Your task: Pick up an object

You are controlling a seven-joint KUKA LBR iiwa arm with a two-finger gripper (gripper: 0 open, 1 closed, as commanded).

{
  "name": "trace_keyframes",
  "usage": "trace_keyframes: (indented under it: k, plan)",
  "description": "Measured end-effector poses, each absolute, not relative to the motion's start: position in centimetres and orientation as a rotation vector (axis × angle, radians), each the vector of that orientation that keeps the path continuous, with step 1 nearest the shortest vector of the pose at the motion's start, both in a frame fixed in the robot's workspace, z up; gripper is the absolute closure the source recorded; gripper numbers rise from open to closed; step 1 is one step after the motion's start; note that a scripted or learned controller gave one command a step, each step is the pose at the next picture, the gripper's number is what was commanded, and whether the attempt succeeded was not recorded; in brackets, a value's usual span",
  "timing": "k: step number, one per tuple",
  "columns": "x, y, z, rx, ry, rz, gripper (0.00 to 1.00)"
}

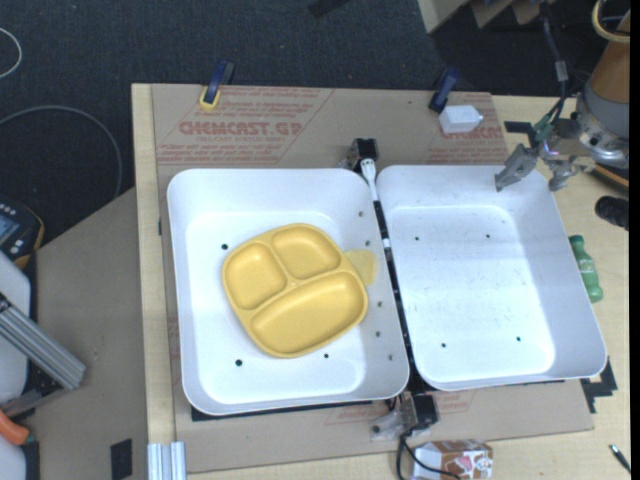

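My jaws hang over the far right corner of the right bin, just above its rim. My two fingers are spread apart and nothing is between them. So my jaws are wide and hold nothing.

The thing to pick up is a yellow tray with three hollow parts. It lies flat in the left bin, well apart from my jaws. It sits near the middle of that bin, a bit to the right. There is white floor all around it, with more room on the left and far sides than on the right. A small pale yellow thing peeks out from under its right edge. I cannot tell what it is.

The two bins touch along a dark strip in the middle. The right bin has a wide bare floor with a few small black dots.

The bins rest on a brown board with red letters on it. This is my desk. Two blue clips hold its far edge. A small white block lies near the far right clip. A green thing lies just beside the right bin's right rim. Dark carpet is around the desk, with thin cables on it.

My arm is cut off at the right side. At the near edge a small brown packet is hard to make out.
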State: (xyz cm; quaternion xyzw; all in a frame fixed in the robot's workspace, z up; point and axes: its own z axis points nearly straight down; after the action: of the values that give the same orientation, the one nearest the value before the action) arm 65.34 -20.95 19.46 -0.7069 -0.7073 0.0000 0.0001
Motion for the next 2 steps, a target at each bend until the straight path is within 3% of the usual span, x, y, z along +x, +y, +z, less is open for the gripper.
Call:
trace_keyframes:
  k: [1, 2]
  plan:
    - [62.9, -15.8, 38.1, -2.226, -2.239, -0.017, 0.00]
    - [56.9, -13.9, 47.2, -2.226, -2.233, -0.012, 0.00]
